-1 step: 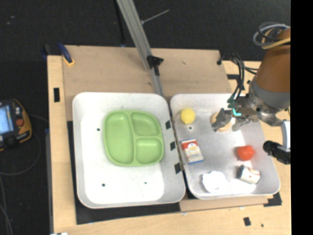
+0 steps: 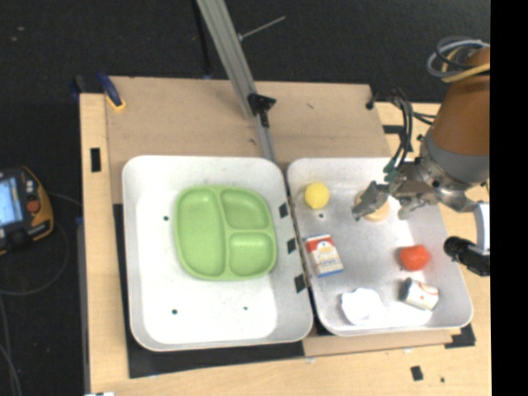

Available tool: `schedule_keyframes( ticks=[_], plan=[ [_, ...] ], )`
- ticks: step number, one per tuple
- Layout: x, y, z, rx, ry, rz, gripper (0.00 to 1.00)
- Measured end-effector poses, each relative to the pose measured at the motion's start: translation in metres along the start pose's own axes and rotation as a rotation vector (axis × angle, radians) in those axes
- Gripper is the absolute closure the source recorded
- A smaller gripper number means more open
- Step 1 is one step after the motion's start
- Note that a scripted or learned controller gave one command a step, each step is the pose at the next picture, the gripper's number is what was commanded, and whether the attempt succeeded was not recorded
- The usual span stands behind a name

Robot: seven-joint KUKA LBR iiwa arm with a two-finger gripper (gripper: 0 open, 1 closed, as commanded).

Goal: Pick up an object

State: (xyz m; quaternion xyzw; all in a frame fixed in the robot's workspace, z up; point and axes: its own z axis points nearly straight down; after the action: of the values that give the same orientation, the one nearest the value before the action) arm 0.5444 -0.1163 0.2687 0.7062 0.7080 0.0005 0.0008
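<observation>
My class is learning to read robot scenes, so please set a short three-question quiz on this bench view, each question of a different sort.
1. True or false: the green divided tray lies in the left bin.
2. Multiple choice: the yellow ball sits in the right bin nearest which side? A) the edge shared with the left bin B) the right edge C) the near edge
3. Fill in: the gripper hangs over a small ___ object.

Key: 1 true; 2 A; 3 tan.

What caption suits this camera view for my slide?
End effector poised over a small tan object in the right white bin, near a yellow ball; green divided plastic tray sits left.
</observation>
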Motion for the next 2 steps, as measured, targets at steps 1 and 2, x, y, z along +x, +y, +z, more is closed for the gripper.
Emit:
schedule_keyframes(
  ticks=[1, 2],
  plan=[
    [-0.001, 0.0, 0.042, 0.003, -0.001, 0.003, 0.0],
    [-0.003, 0.005, 0.104, 0.006, -0.001, 0.003, 0.0]
  ],
)
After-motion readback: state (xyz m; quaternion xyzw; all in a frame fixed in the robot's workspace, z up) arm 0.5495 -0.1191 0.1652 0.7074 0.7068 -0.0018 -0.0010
